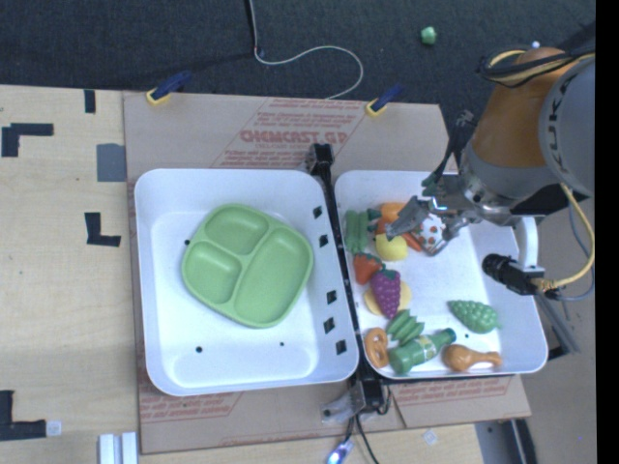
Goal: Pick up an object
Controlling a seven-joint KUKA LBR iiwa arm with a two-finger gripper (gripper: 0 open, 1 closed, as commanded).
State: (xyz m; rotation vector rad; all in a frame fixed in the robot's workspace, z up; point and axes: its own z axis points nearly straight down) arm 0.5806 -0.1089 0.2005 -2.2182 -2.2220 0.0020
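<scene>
Green bottle (422, 350) at right bin's (513, 351) front, claw (418, 222) spread above yellow lemon (392, 248), gripping nothing

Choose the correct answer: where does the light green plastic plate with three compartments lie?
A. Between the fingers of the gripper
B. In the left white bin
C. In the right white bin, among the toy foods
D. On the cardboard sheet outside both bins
B: the light green plastic plate with three compartments lies flat on the floor of the left white bin, apart from the toy foods in the right white bin.
</scene>
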